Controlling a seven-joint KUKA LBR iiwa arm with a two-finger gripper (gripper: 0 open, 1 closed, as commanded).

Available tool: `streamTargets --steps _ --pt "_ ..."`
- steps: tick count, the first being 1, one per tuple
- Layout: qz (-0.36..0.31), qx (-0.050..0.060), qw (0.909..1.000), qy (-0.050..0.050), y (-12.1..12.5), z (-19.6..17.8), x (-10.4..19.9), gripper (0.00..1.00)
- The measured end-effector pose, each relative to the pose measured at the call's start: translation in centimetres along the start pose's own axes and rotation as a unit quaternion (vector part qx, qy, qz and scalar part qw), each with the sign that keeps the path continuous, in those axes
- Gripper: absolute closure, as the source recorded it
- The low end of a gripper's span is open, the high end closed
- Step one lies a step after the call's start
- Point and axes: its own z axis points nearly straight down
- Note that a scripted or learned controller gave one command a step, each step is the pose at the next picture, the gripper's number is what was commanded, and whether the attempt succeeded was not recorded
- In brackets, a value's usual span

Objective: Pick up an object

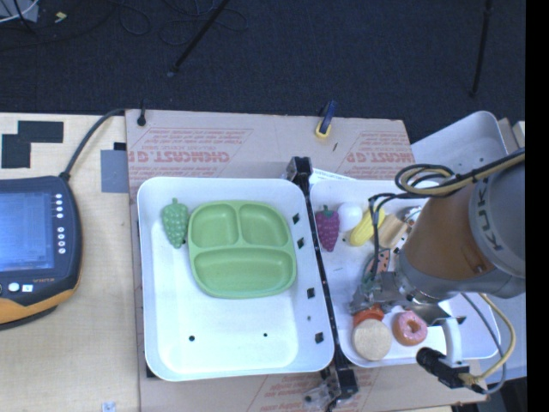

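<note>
While the arm [463, 239] leans in from the right over the right bin [489, 350], its gripper [374, 292] sits low among the toy foods there, just above a red tomato-like piece [369, 316]. Whether the pincer is open or closed cannot be told from this slanted view, since dark linkage and cables crowd the spot, and nothing is seen held between its tips.

The task names no particular object, so the likeliest candidates are those nearest the tool. Touching the near side of the red piece lies a pale round biscuit [372, 340], and just right of it a pink-iced doughnut [410, 327]. Farther away in the same bin are purple grapes [327, 227] against the left wall, a white egg-like ball [350, 215] and a yellow banana [364, 229] just beside it.

These look like hollow plastic play food (light, stiff and smooth), so weight should be no trouble, but slipping may be. Rounded shapes such as the tomato and egg would tend to squirt out of a two-finger pinch unless taken squarely across the widest part. The doughnut probably offers a surer hold, one side of its ring pinched through the hole. The biscuit lies flat and low, so its edges would be hard to reach.

The left bin [163, 316] holds a green divided plate [242, 249] and green grapes [175, 222] at its left.
</note>
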Motion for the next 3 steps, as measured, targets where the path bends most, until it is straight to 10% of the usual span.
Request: streamTargets --steps 3 --pt "-0.004 -0.002 1.0000 -0.001 -1.4 -13.1 0.5 1.00"
